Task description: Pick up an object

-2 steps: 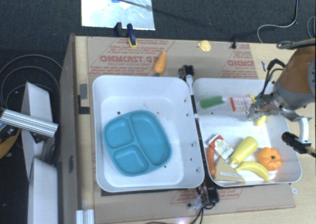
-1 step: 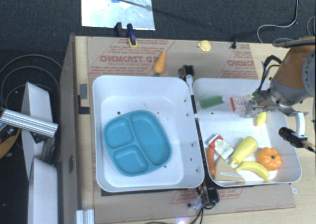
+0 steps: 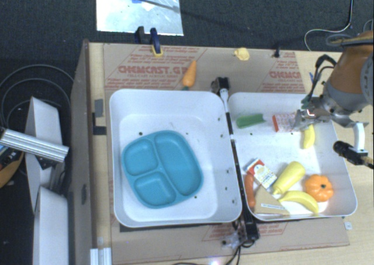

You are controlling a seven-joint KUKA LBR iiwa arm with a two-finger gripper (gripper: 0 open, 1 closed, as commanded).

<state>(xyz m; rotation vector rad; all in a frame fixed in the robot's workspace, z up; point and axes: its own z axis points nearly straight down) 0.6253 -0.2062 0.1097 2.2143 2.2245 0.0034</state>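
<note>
- The grey arm with an orange band (image 3: 350, 76) is seen reaching in over the upper right part of the right-hand shallow white bin (image 3: 345, 158).
- The two-finger gripper (image 3: 305, 119) is placed low over that bin, just above a small yellow banana-shaped piece (image 3: 308, 136); contact between them cannot be made out.
- Whether the tool is apart or together cannot be told, as the tip is small and blurred.
- Nothing is seen lifted clear of the bin, so the pick is judged not yet done; closing and raising are left.
- Other candidates are lying in the same bin: a flat green block (image 3: 250, 120), a round orange pumpkin-like toy (image 3: 318, 186), a yellow bottle (image 3: 288, 177) and a larger yellow banana (image 3: 299, 200).
- A blue divided plastic tray (image 3: 161, 167) is resting in the left-hand bin (image 3: 134, 109), well apart from the gripper.
</note>
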